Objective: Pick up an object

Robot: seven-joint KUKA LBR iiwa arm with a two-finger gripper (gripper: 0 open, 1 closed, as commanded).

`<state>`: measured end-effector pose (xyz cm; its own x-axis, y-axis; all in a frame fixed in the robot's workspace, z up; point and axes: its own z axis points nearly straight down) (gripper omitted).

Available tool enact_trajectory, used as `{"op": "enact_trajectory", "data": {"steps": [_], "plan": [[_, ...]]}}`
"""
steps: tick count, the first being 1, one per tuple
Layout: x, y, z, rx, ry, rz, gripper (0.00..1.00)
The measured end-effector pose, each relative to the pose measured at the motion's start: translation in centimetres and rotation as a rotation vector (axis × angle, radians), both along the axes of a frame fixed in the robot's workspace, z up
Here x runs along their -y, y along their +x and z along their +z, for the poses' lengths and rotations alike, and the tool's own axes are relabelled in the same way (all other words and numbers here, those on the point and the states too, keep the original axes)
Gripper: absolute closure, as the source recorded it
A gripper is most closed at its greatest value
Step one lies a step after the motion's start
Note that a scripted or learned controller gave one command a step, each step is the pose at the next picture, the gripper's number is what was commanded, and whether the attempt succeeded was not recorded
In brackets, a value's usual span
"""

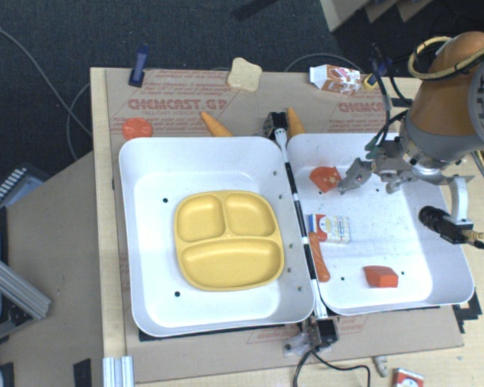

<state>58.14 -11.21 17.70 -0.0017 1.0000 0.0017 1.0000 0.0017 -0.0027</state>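
Red wedge-shaped plastic piece (325, 178) in the upper left of the right white bin (436, 297) looks to us like the nearest target — it lies just beside the left fingertip of the two-finger gripper (377, 177), apparently not between the fingers. We see the two fingers spread apart, one towards the wedge and one further right, with nothing between them.

What could go wrong: if the gripper comes down where it hangs, we judge that one finger may land on the wedge or nudge it against the bin wall instead of straddling it. The piece looks small and irregular, so it could squirt out as the fingers close. Other candidates lie well apart from the gripper: a small printed carton (331, 229), an orange rectangular block (381, 276), and an orange carrot-shaped toy (317, 258) along the divider. The yellow compartment tray (228, 240) sits in the left white bin (145, 184).

Hard to make out: how high the fingertips are above the bin floor, and the wedge's true shape — the slanted view hides both. The arm's grey body covers the bin's upper right corner.
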Motion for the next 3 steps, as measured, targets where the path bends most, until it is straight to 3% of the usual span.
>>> {"op": "enact_trajectory", "data": {"steps": [1, 2, 3], "plan": [[-2.0, 5.0, -8.7, 0.001, -0.001, -0.001, 0.00], [0.0, 8.5, -8.7, 0.005, -0.003, -0.001, 0.00], [-1.8, 8.5, -9.2, 0.002, -0.001, -0.001, 0.00]]}}
